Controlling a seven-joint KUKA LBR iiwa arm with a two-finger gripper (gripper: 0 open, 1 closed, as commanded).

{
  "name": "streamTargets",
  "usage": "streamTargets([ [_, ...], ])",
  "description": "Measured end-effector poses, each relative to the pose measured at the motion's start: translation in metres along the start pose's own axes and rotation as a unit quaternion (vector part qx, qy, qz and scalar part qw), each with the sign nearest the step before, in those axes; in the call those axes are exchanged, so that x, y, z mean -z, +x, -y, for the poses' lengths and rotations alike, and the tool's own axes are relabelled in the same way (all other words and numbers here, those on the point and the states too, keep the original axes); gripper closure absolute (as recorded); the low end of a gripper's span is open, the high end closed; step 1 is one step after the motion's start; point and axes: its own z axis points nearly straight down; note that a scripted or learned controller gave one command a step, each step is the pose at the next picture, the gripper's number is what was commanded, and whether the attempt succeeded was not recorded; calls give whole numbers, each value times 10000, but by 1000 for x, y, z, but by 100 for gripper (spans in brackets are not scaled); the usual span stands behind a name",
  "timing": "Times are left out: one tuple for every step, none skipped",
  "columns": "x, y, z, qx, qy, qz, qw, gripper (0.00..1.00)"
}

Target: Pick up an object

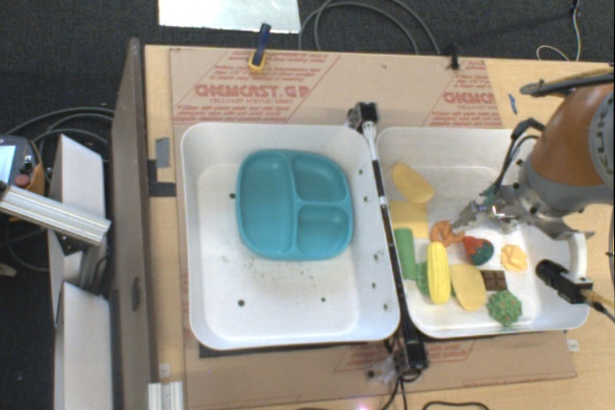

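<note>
Noted gripper (480, 209) low over the right bin (452, 144), near its middle, just beside the orange piece (442, 231) and the red piece (478, 250); cannot tell how far open, nor whether hold of anything, too small and dark against the arm (577, 154). Judged no object secured as yet. Candidate objects all packed in the near half of that bin: corn (437, 271), cucumber (405, 253), yellow block (408, 214), pale slice (468, 286), chocolate (493, 280), broccoli (504, 306), yolk-coloured piece (513, 256), most touching a neighbour. Main risk, by judgement: closing on two pieces at once or on none, owing to crowding around the orange and red pieces; then likely a wedge, a tilt, a drop on the lift. Second risk: glancing off a rounded, probably smooth piece and shoving it against the corn or a neighbour. Third: pressing down on the heap rather than between pieces, for want of a plain gap beneath the gripper. Left bin (221, 302) with teal plate (293, 205) well apart, of no concern for the grasp. Easier target, if re-aimed: yellow wedge (411, 180) toward the far side, less crowded than the rest
</note>
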Motion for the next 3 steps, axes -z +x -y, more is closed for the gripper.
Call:
streamTargets([
  [0, 56, 51, 32, 7, -12, 10000, 0],
  [13, 55, 47, 29, -32, -13, 10000, 100],
  [105, 151, 21, 86, -51, -16, 9999, 100],
])
